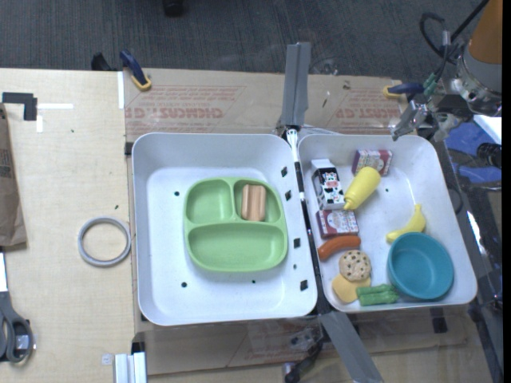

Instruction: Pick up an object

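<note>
- Gripper (411, 118) hangs over the far right corner of the right bin (444, 183), outside the rim. I can't tell how its jaws stand; nothing visibly in them.
- No target is named, so I'd pick the yellow bottle (361, 187), lying tilted near the bin's far edge, beside the milk carton (327, 185).
- It looks like light, hard toy plastic, smooth and rounded, so likely slippery.
- I'd grip across the fat body, not the tapered neck.
- Backup: banana (409, 223), just beside the blue bowl (421, 267); thin, curved, harder to pinch.
- Left bin (152, 238) holds the green tray (235, 250) with a hot dog (253, 202).
</note>
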{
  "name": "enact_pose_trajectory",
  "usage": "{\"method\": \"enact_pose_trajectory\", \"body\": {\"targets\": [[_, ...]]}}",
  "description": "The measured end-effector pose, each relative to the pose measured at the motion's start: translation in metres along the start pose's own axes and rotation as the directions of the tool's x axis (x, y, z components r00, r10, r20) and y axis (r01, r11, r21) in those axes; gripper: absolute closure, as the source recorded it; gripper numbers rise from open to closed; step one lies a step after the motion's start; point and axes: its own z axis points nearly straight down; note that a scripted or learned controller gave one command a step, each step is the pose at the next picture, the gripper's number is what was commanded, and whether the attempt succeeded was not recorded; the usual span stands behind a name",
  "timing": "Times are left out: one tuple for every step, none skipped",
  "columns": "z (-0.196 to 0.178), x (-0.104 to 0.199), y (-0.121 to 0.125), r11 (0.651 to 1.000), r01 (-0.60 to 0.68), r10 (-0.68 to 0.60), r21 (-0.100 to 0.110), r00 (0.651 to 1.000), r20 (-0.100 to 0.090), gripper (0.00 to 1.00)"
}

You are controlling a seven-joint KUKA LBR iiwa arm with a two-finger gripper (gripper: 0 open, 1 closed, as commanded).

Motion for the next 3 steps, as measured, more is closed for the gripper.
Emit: {"method": "enact_pose_trajectory", "body": {"targets": [[0.132, 0.022, 0.004, 0.983, -0.181, 0.181, 0.000, 0.983, 0.000, 0.00], [0.158, 0.036, -0.009, 0.997, -0.075, 0.075, 0.000, 0.997, 0.000, 0.00], [0.148, 0.034, -0.009, 0.997, -0.077, 0.077, -0.001, 0.997, 0.001, 1.00]]}}
